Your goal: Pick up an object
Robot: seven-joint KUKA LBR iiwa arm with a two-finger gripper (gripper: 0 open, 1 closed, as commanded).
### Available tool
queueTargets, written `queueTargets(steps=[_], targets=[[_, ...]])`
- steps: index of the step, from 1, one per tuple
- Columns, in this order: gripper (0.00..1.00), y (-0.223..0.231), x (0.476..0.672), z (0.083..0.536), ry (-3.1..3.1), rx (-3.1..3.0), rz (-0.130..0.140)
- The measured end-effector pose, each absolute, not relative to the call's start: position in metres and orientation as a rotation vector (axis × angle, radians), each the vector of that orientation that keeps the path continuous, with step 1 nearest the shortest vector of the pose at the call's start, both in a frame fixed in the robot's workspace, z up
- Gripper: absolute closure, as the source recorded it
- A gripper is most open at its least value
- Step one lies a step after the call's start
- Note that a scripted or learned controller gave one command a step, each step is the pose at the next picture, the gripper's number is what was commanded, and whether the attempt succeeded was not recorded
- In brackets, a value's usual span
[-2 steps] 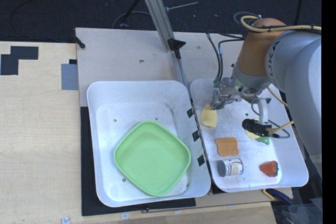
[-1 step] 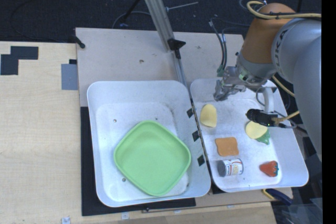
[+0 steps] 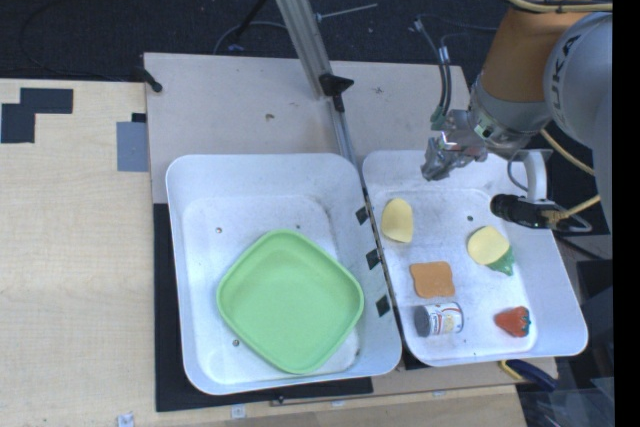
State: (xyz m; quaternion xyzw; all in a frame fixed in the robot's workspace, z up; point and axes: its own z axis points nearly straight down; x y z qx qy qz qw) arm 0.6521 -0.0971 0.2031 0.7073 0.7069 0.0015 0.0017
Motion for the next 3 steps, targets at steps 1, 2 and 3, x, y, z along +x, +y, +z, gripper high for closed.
queueTargets(steps=[1,2,3], targets=[[1.00,-0.098,0.653,0.241,2.219,2.220,0.003],[1.00,-0.048,0.636,0.247,2.225,2.218,0.002],[1.00,0.006,0.622,0.250,2.226,2.219,0.001]])
